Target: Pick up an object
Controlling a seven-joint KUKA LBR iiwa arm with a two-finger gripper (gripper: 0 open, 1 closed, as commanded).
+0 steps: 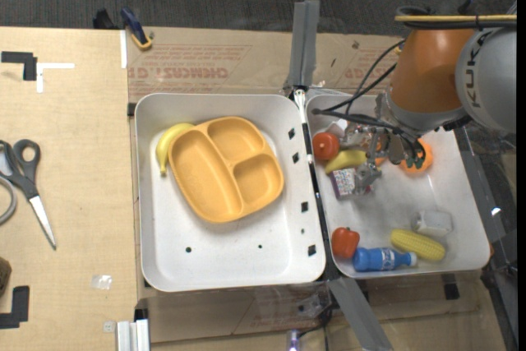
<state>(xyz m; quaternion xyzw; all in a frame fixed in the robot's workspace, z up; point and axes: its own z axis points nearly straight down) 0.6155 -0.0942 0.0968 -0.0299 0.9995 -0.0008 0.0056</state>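
One small silvery packet [345, 182], perhaps crumpled, just below hand [380, 163], grip state unclear

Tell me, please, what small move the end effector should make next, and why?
Probably a short descent. The end effector hovers in the right bin above the small packet, with the red tomato close beside, and nothing shows between its fingers yet.

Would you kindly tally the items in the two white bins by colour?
Yellow: 4 – divided plate, banana, corn cob, small yellow piece
Red: 2 – tomato, pepper
Orange: 1 – ring
Blue: 1 – bottle
Grey or white: 2 – packet, block
Total: 10
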